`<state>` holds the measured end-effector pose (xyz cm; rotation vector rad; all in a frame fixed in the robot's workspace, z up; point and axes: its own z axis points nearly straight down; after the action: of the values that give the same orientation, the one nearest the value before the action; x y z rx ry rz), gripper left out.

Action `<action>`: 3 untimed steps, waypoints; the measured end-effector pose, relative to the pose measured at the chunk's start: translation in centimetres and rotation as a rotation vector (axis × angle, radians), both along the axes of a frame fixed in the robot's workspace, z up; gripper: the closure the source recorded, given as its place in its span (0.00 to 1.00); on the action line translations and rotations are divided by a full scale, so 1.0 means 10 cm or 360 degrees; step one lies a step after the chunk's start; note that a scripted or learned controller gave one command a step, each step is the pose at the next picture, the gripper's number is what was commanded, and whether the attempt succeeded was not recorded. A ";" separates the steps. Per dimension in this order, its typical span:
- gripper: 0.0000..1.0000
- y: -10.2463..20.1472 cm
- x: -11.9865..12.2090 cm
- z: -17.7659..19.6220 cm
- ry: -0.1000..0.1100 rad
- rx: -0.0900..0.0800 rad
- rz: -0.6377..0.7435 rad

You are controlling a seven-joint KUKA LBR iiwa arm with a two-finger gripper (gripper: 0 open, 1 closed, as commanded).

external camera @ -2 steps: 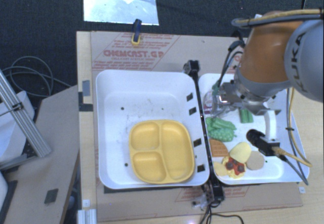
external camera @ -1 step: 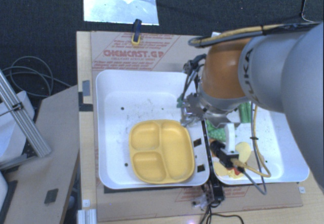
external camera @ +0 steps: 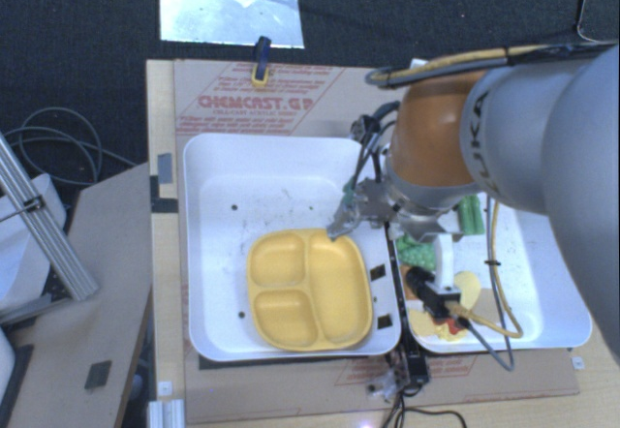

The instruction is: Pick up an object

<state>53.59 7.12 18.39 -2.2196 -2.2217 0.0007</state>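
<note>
1. Over the right half of the left bin (external camera: 199,223) I see the gripper (external camera: 341,221) held low, at the far right corner of the yellow tray (external camera: 310,292).
2. Arm (external camera: 547,116) comes in from the right of the view and crosses above the right bin (external camera: 557,324). Its orange band (external camera: 436,136) sits above the wall shared by the 2 bins. The wrist points down and left toward the tray.
3. Tool state: I cannot tell whether it is spread or closed; the tip is small and dark against the bin floor. It looks to be at or touching the tray's rim, but I cannot confirm contact, and I see nothing clamped in it.
4. Tray lies flat, hollow side up, in the near right part of the left bin, close to that bin's near wall and right wall.
5. Tray outline is nearly square with rounded corners, turned slightly against the bin walls, so I read no clear long axis for the whole.
6. It has 3 compartments: 2 small ones stacked on the left, 1 long one on the right. The long one runs far-to-near, its near end leaning a little right.
7. Right bin holds green pieces (external camera: 471,215) just beside the wrist.
</note>
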 end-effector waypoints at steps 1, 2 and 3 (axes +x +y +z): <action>0.00 -0.24 -0.42 0.32 0.0000 0.0001 -0.0002; 0.00 -1.14 -0.48 -0.01 0.0002 -0.0006 -0.0015; 0.00 -1.61 0.65 -0.21 -0.0017 -0.0008 0.0002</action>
<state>60.07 -8.93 16.27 -2.2263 -2.2305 -0.0055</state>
